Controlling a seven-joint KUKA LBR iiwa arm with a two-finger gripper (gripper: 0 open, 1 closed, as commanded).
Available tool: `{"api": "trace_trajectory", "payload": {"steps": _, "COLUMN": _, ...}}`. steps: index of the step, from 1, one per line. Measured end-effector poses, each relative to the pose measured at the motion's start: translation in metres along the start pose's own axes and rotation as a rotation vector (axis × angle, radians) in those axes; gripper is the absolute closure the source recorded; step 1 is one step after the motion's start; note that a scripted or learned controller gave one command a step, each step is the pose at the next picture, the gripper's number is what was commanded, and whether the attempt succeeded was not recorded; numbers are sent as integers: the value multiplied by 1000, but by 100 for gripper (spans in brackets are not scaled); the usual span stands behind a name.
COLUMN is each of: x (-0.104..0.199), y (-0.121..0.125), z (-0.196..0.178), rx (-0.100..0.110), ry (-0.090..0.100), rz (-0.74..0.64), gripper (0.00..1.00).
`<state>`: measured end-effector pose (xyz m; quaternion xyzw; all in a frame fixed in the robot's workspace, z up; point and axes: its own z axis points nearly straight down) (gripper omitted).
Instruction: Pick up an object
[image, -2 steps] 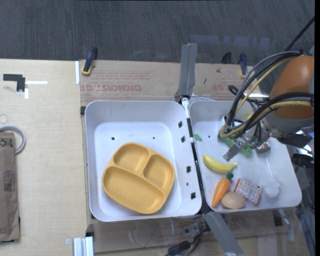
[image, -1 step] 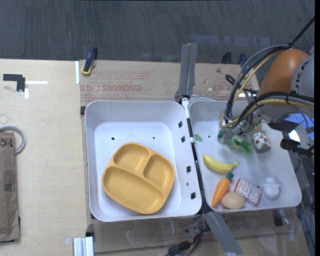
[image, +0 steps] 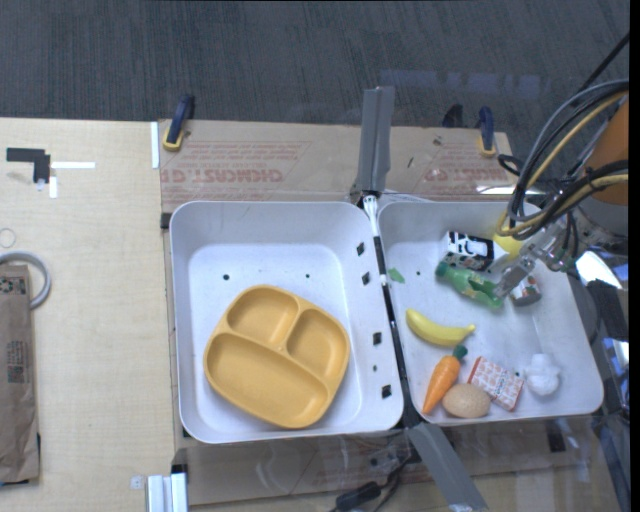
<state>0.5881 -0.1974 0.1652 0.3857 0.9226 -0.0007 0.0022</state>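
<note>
The right bin (image: 585, 330) holds several items. A green toy (image: 468, 283) lies near its back, with a black and white item (image: 468, 245) just behind it. My gripper (image: 518, 277) hangs low over the bin, right beside the green toy's right end. Nothing can be seen held in it. Further forward lie a yellow banana (image: 438, 328), an orange carrot (image: 440, 382), a tan round object (image: 466, 402), a red and white packet (image: 497, 383) and a small white lump (image: 542, 376).
The left bin (image: 200, 250) holds a yellow divided plate (image: 277, 354). A grey divider post (image: 375, 140) stands between the bins at the back. Black and yellow cables (image: 560, 140) loop above the right bin's far right corner.
</note>
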Motion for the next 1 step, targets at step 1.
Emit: {"api": "trace_trajectory", "payload": {"steps": 1, "x": -1, "y": 1, "z": -9, "rx": 0, "ry": -4, "rz": -2, "gripper": 100}}
